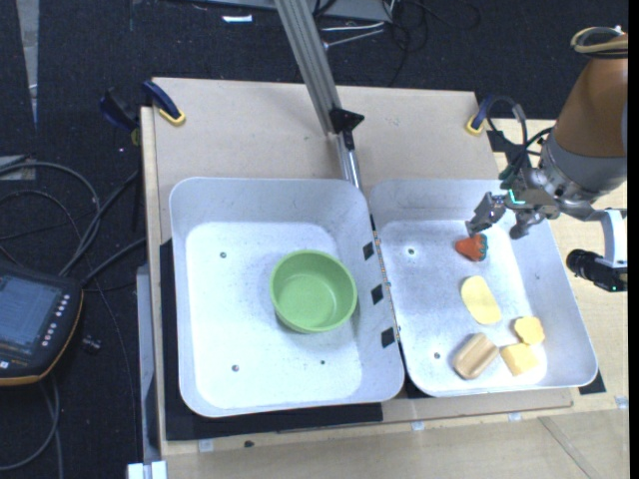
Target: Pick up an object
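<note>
Tan block [474,356] low in bin, red object [472,247] just below gripper [504,219]

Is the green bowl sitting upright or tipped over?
Upright. The green bowl rests in the left bin with its round opening facing up, and its inside looks empty.

A pale wooden bench [250,128] sits on a dark, speckled floor [70,58], seen from above under even light. Blue-and-yellow clamps [160,101] grip the bench's two far corners, and a slanted metal pole [310,53] runs from the top of the scene down to the bench's middle. Black cables [80,228] trail across the floor on the left, near a handheld control pendant [30,322] with a lit screen.
</note>
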Robot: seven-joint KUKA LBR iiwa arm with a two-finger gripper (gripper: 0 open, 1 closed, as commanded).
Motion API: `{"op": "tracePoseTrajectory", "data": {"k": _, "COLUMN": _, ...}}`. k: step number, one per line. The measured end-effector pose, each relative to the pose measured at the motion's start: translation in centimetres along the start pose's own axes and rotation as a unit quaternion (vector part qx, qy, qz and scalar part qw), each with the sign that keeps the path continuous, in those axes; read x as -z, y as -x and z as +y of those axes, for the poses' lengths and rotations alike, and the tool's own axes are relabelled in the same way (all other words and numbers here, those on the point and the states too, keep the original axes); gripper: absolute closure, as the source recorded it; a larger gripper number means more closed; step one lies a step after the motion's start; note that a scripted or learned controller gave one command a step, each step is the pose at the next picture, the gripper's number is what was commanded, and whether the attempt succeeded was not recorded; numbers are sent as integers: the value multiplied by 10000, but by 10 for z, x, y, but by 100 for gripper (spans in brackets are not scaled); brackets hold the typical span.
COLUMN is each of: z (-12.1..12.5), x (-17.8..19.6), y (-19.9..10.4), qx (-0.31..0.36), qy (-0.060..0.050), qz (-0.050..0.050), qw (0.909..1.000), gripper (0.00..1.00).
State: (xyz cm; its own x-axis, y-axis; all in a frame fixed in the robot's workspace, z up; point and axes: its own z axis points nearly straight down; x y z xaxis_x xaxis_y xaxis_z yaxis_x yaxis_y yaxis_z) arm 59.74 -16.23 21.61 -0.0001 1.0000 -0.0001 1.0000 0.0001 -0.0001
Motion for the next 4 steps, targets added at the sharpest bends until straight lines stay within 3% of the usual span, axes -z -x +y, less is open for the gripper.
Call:
{"op": "tracePoseTrajectory", "data": {"k": 1, "z": 0, "x": 0, "y": 0, "qx": 0, "qy": 0, "qz": 0, "qw": 10000, "gripper": 0}}
{"op": "tracePoseTrajectory", "data": {"k": 3, "z": -1, "x": -121, "y": -1, "qx": 0, "qy": -19, "qz": 4, "qw": 10000, "gripper": 0}}
{"op": "tracePoseTrajectory", "data": {"k": 4, "z": -1, "x": -121, "y": -1, "qx": 0, "qy": 0, "qz": 0, "qw": 10000, "gripper": 0}}
